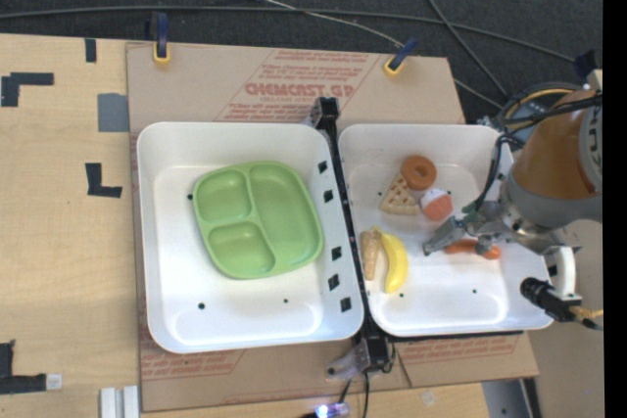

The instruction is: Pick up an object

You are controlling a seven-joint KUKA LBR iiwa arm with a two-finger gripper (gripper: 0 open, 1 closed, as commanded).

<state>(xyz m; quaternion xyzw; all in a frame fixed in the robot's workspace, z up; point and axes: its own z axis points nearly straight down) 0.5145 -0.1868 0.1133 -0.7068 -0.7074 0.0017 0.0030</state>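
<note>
My gripper (453,238) sits low in the right bin (441,303), and I cannot tell its state, touching or just over an orange carrot (468,250) on the floor there, with a banana (394,261), waffle wedge (400,196) and doughnut (419,172) nearby.

Right bin (490,313): the near-right floor lies open, but the far-left is crowded by the doughnut (419,171), waffle wedge (399,197) and banana (393,261). In the left bin (162,210), the green tray (258,217) takes the middle, leaving a bare strip along the near wall.
</note>
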